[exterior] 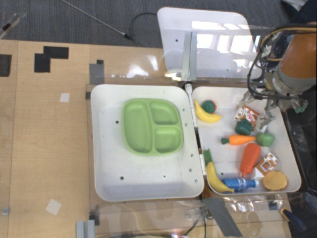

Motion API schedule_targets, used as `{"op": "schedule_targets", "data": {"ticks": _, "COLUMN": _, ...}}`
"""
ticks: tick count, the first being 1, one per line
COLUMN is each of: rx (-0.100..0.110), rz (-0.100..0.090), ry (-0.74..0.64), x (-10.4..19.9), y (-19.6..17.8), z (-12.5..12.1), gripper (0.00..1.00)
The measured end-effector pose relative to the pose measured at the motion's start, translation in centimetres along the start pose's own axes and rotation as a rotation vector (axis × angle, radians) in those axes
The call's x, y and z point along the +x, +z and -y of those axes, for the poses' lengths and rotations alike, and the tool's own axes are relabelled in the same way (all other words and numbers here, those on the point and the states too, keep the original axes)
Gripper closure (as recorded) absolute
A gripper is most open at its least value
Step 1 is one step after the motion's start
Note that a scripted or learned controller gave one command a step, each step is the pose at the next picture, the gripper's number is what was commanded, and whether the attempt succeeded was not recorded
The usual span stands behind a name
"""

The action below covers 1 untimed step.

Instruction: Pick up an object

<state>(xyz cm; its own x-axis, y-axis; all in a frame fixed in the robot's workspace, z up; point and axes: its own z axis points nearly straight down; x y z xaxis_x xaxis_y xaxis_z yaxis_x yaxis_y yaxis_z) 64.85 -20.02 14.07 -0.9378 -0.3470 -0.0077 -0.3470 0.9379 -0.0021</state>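
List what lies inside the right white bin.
The right white bin holds two yellow bananas, an orange carrot, an orange bottle, a blue bottle, a round biscuit and green items. The gripper covers part of the pile.

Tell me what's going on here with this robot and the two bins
A grey KUKA arm with an orange band reaches in from the right, its gripper hanging over the right bin, near a small printed packet and dark green toy. That bin holds toy food: two bananas, a carrot, an orange bottle. The left bin holds a green divided plate. Nothing looks lifted yet.
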Motion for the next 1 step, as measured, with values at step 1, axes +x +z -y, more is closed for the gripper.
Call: {"op": "schedule_targets", "data": {"ticks": 1, "rx": 0.000, "rz": 0.000, "ry": -0.006, "x": 2.11, "y": 2.00, "z": -1.66, "gripper": 0.00}}
